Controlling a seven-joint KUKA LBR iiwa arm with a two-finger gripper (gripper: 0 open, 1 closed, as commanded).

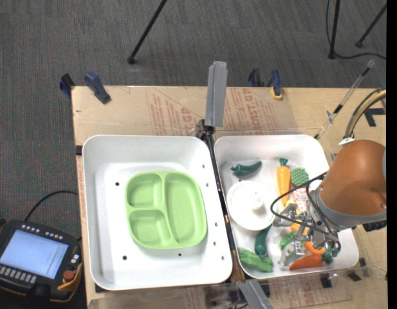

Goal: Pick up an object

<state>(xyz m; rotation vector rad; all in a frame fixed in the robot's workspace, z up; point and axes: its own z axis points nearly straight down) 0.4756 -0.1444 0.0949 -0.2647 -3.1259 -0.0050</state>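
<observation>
Two shallow white bins sit side by side on the table [121, 111].

Left bin [98, 172]: holds one light green divided plate [166, 210] with three compartments, lying flat near the bin's centre.

Right bin [314, 148]: holds the loose objects.
- White round lid-like piece [251, 205] with a small knob, left of centre.
- Dark green pepper-like toy [247, 168] near the far left of the bin, apart from the white piece.
- Orange carrot [284, 180], lying lengthwise, just right of the white piece; a green textured toy [299, 175] just beside it on the right.
- Dark teal piece [261, 242] touching or just under the near edge of the white piece.
- Green pod-like toy [256, 260] along the near wall.
- Orange-red toy [305, 262] at the near right corner, close under the gripper.

Arm: orange band [356, 179] over the right side of the right bin, wrist pointing down. Gripper [307, 242] low in the bin's near right area among the small toys. Cannot tell whether the fingers are spread or closed; clutter and cables obscure them. Cannot tell whether any object is between them.

Grey upright post [217, 95] at the far junction of the bins. Teach pendant [32, 255] on the floor, lower left.
</observation>
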